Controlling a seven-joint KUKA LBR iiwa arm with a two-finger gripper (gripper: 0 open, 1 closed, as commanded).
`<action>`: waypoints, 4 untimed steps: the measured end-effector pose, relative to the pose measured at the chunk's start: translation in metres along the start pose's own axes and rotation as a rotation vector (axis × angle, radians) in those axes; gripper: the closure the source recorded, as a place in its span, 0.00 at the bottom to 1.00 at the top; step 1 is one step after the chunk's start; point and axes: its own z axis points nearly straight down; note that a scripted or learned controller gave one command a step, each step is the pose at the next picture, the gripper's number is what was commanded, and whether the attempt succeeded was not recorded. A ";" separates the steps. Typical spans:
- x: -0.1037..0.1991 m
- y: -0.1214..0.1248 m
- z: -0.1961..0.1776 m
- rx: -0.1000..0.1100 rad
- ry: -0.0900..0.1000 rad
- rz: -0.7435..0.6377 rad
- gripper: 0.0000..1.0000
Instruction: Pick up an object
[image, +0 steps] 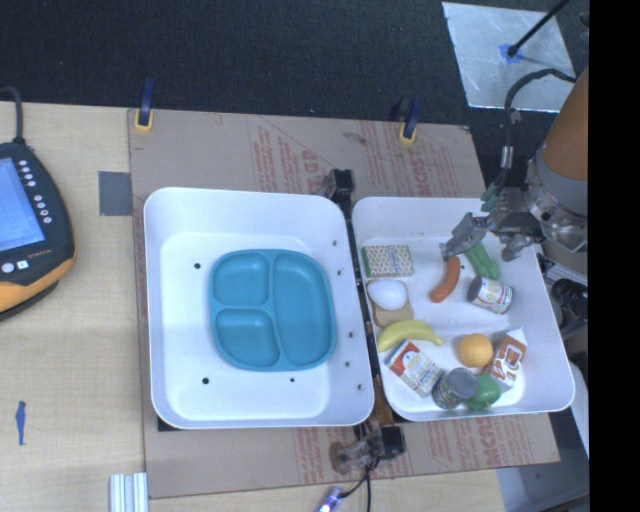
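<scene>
End effector (492, 238) fingers spread apart above the sausage (446, 279), whose long axis runs diagonally upper-right to lower-left.

Robotics lab test cell, not a home or kitchen. Evidence: wooden bench (70, 380) with a cardboard sheet (300, 150) clamped down by two clips at the far edge (145, 110) (408, 120). Two shallow white bins, the left bin (160, 330) and the right bin (555, 330), joined side by side on it with fixture hardware at the seam (342, 183). Teach pendant with screen and orange trim (25, 225) lying at far left. Grey arm with orange band (560, 150) at right, cabling above it. Contents are toy props: plastic food (408, 333), small cans (458, 387), blue divided tray (272, 308). Dark floor beyond, tape marks on it (512, 52).
</scene>
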 end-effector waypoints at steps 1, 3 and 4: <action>-0.029 0.017 0.176 0.002 -0.001 0.000 0.00; -0.016 0.043 0.174 0.000 -0.001 0.001 0.00; -0.049 0.002 0.175 0.000 -0.001 0.000 0.00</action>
